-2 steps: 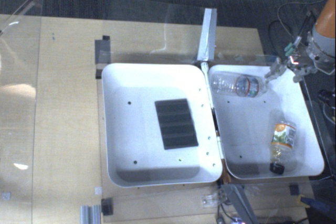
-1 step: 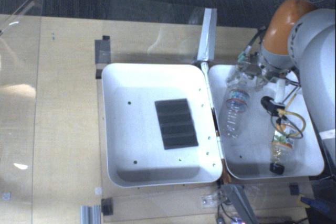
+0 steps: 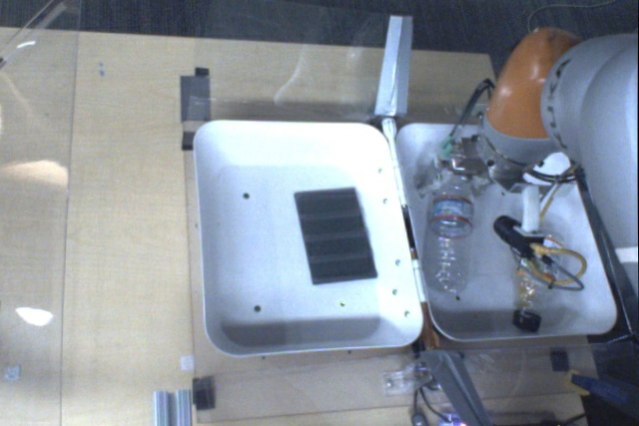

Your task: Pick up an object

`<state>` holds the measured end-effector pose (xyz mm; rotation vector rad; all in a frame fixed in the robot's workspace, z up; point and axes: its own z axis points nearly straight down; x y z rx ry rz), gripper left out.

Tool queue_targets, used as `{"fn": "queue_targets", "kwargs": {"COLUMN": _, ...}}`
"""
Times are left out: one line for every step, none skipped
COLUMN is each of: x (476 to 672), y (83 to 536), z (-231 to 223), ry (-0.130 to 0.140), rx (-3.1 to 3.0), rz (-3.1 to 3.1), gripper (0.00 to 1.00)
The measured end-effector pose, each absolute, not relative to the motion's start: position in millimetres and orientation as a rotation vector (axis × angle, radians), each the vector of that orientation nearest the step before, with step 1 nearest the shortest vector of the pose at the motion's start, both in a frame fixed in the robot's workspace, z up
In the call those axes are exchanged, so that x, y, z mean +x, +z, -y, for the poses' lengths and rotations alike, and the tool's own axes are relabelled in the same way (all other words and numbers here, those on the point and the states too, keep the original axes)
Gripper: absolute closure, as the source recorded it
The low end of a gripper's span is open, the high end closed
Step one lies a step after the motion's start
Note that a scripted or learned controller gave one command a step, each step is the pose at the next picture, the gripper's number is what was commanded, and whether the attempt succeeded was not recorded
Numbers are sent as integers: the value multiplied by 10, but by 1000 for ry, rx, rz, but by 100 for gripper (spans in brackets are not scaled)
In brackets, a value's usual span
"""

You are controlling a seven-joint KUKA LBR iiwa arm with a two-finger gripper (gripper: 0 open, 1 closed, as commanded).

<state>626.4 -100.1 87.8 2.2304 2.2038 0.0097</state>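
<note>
Clear crinkly plastic bottle (image 3: 450,234) lies in the right bin (image 3: 599,314); ribbed black slab (image 3: 335,235) left. Hand (image 3: 461,158): can't tell its state.

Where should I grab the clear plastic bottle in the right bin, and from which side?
Grip the clear bottle around mid-body, coming straight down. It lies flat, long axis running up-down the view, so closing across its narrow width probably suits best. The bin wall on its left looks close; keep clear of it.
</note>
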Motion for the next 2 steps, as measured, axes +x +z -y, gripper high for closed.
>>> {"fn": "queue_targets", "kwargs": {"x": 5982, "y": 888, "z": 939, "ry": 12, "rx": 2195, "rz": -2237, "gripper": 0}}
{"fn": "queue_targets", "kwargs": {"x": 5966, "y": 891, "z": 923, "ry": 13, "rx": 1970, "rz": -2432, "gripper": 0}}
